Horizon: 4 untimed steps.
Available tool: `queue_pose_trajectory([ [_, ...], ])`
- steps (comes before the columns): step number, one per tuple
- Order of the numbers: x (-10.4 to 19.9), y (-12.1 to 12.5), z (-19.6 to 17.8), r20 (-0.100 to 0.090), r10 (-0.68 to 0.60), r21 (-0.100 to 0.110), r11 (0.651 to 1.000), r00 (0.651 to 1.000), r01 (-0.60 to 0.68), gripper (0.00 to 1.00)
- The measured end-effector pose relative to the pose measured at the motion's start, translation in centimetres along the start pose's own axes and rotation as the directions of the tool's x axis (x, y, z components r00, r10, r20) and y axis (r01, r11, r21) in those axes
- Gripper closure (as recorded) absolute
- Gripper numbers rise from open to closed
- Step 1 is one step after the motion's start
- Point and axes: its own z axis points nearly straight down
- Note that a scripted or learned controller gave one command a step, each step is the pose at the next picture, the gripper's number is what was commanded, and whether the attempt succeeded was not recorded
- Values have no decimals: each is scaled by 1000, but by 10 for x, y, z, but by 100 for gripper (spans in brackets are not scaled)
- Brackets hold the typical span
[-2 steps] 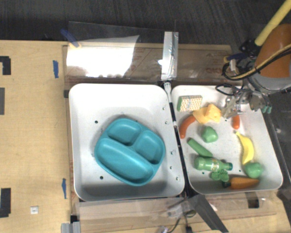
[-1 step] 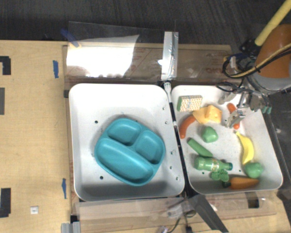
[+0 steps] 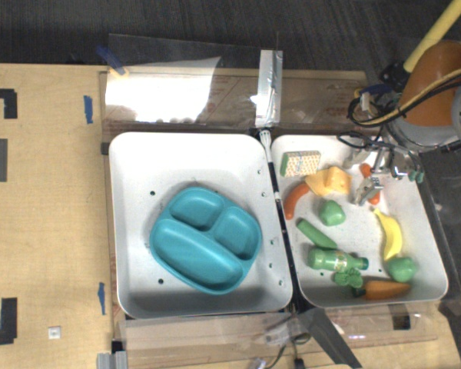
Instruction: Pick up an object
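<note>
Likely light, rigid, smooth plastic — grasp banana (image 3: 391, 235) mid-curve; gripper (image 3: 371, 181) hovers nearby, state cannot be told.

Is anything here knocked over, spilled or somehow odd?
Nothing looks spilled or broken. The teal divided plate sits askew in the left bin, turned at an angle to its walls. The toy foods, such as the banana and green bottle, lie jumbled in the right bin.
</note>
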Motion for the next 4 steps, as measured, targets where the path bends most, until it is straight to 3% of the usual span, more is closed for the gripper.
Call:
queue_pose_trajectory([
  [1, -3, 1, -11, 12, -2, 1, 1000, 1000, 2, 100],
  [2, -2, 1, -10, 7, -2, 0, 1000, 1000, 2, 0],
  [3, 10, -11, 0, 2, 37, -2, 999, 999, -37, 0],
  [4, 7, -9, -11, 13, 35, -1, 999, 999, -35, 100],
])
